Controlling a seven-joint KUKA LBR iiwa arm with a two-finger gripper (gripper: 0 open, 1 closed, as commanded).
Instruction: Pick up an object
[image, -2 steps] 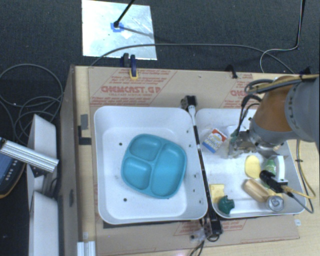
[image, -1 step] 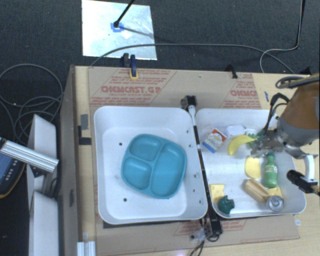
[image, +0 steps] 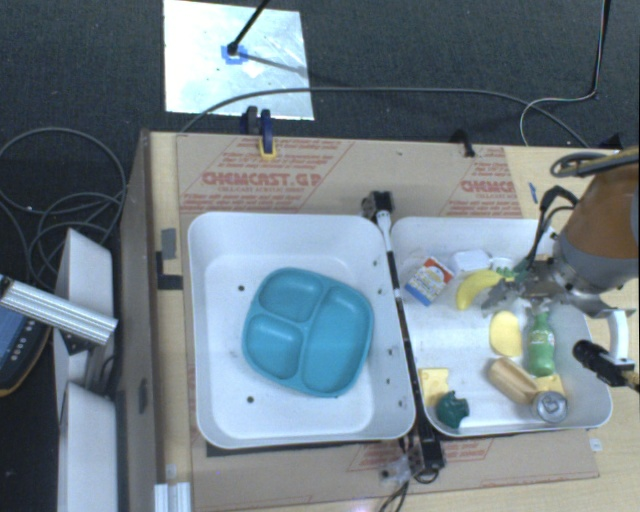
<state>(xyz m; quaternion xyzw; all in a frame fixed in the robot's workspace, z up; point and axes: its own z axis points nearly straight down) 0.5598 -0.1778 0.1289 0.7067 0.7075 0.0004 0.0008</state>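
The gripper (image: 512, 285) hovers in the right bin (image: 600, 405) beside the banana (image: 474, 288); whether it grips anything I cannot tell. The banana looks light, smooth, best pinched mid-curve

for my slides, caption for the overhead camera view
KUKA arm's gripper reaches into the cluttered right bin; blue divided plate in the left bin.

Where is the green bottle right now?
The green bottle is in the right bin, near its right side. It sits beside the pale yellow lemon-like thing, above the silver can, just under the arm's gripper.
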